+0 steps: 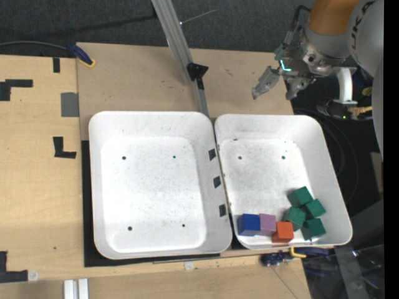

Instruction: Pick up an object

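The gripper (278, 86), jaws apart and holding nothing, hangs beyond the right bin (324, 148), far from the blocks (283, 220).

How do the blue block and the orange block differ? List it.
The blue block is blue and looks slightly larger; the orange block is orange. The blue block lies left of the pale purple block, the orange block right of it, beside the green blocks. Both are cube-like and sit near the right bin's front wall.
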{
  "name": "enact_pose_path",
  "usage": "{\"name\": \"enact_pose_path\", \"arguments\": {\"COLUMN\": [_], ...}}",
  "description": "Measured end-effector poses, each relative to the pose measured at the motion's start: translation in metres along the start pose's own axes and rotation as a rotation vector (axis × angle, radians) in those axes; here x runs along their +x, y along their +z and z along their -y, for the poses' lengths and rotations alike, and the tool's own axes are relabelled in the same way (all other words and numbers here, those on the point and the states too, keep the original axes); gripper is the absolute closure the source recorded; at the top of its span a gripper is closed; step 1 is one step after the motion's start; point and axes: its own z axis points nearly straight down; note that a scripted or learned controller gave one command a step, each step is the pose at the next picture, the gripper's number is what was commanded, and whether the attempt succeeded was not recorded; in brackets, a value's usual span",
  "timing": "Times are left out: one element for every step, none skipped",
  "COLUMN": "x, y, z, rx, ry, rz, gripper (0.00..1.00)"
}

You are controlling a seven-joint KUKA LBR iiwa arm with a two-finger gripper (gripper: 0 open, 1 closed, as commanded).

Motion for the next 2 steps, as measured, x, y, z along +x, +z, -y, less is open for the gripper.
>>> {"name": "enact_pose_path", "arguments": {"x": [0.0,0.005], "y": [-0.004,0.041], "z": [-0.001,-0.001], "rx": [-0.005,-0.001], "ry": [-0.001,-0.001], "rz": [0.002,0.002], "gripper": [0.0,0.0]}}
